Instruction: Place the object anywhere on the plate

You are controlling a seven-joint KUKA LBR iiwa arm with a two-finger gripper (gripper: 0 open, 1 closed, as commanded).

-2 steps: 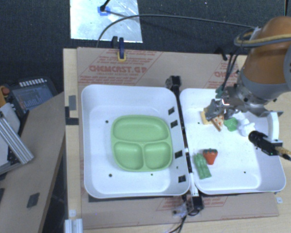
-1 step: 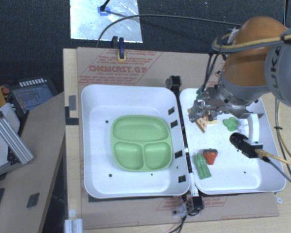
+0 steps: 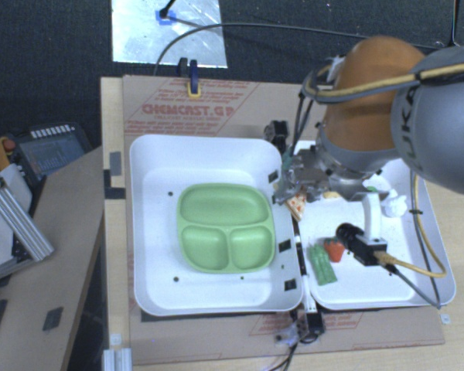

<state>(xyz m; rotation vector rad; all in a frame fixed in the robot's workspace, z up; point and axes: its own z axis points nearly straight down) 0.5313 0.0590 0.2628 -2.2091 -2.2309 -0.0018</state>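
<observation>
Looks like the pickup step; gripper [image 3: 292, 181] low at the right bin's [image 3: 356, 288] left edge, tan piece [image 3: 296, 204] just under it; can't tell if gripping or slack; next calls for carrying left onto plate [image 3: 224, 226].

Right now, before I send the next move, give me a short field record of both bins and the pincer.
plate: green divided plate, three compartments, in the left bin
pincer: over the inner edge of the right bin, beside the plate
right bin contents: tan wedge just below the pincer; red piece; green flat block; white piece
status: no object on the plate yet
</observation>
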